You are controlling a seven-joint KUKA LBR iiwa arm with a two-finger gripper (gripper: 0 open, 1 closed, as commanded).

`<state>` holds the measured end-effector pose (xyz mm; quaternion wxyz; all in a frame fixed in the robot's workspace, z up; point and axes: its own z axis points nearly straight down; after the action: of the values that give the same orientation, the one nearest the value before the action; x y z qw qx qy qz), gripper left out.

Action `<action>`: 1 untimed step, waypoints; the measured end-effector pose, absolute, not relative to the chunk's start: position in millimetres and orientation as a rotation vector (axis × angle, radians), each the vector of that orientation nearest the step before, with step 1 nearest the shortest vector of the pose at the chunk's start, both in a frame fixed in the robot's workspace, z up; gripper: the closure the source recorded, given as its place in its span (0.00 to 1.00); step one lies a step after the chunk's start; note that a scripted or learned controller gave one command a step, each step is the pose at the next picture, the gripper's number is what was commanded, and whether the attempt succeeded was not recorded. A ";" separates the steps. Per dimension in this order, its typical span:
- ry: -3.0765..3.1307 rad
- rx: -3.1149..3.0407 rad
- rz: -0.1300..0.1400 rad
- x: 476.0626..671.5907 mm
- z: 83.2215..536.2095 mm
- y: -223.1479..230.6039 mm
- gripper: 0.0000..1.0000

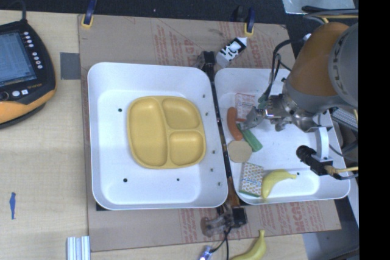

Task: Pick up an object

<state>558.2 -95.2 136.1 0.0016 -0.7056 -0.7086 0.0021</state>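
The right bin [332, 190] holds several small items: an orange sausage-shaped piece [232, 123], a green stick-like piece [251, 140], a tan round disc [239, 151], a patterned packet [250, 177], a yellow banana [277, 181] and a pale printed packet [245, 101] at the back. My gripper [256, 117] reaches in from the right and sits low over the bin's left half, right at the upper end of the green piece and just right of the orange one. The arm's body hides the bin's right middle.
The left bin [103, 131] carries a yellow divided plate [166, 131]. A second banana [256, 247] lies on the bench below the bins. A black-and-white object [231, 50] sits behind the bins. A teach pendant [21, 73] rests at far left.
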 end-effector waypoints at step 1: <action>-2.225 -2.216 0.002 612.2 192.4 -79.6 0.00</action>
<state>612.2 -79.6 192.4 0.0007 -0.7058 -0.7084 0.0006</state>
